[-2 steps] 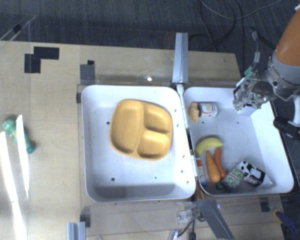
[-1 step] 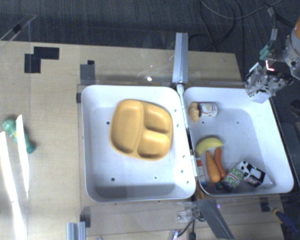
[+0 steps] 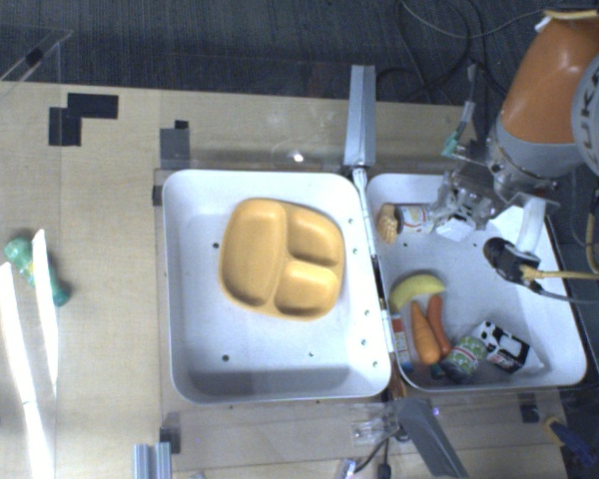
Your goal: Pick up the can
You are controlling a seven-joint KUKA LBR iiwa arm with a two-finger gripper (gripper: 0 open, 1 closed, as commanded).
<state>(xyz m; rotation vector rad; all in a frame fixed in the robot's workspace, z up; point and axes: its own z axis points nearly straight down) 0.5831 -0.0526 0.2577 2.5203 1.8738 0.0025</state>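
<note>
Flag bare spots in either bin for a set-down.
Left bin: bare floor along the view's bottom edge, below the yellow tray, plus a thin strip down its left side. Right bin: one open patch mid-floor, between the banana and the right wall. Crowded: top-left corner around the can, and the bottom row of carrots and cartons.

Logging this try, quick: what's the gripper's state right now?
Gripper: cannot be told from this view; it sits close beside the can.
</note>
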